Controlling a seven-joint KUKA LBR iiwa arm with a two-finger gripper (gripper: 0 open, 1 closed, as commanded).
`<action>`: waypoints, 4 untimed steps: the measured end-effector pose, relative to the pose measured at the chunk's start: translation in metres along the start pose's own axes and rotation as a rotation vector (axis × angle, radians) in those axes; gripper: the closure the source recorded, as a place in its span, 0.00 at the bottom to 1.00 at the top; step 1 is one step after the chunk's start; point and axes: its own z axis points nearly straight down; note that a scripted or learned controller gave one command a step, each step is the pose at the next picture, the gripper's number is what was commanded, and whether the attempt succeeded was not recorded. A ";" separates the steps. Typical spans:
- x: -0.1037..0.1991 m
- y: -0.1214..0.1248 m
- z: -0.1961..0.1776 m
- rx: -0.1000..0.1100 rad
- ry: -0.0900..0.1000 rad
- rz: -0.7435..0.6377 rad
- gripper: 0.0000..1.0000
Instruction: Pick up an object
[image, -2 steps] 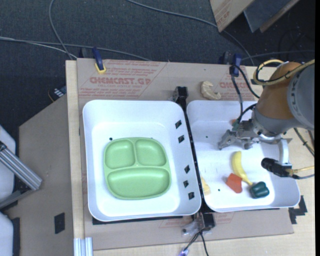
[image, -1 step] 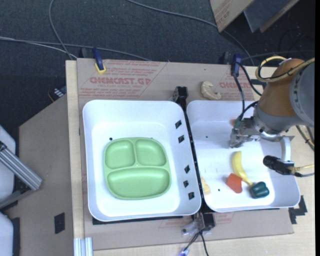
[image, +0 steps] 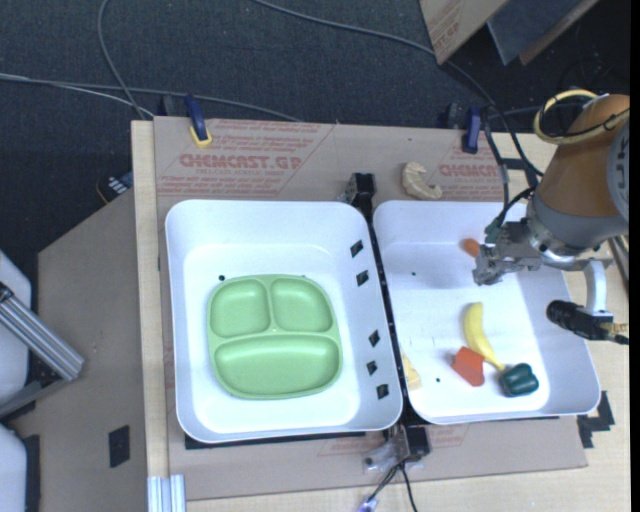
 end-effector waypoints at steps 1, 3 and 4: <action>0.001 0.008 -0.062 -0.003 -0.001 -0.002 1.00; 0.057 0.009 -0.103 0.007 0.003 -0.006 1.00; 0.107 0.014 -0.107 0.003 0.002 -0.006 1.00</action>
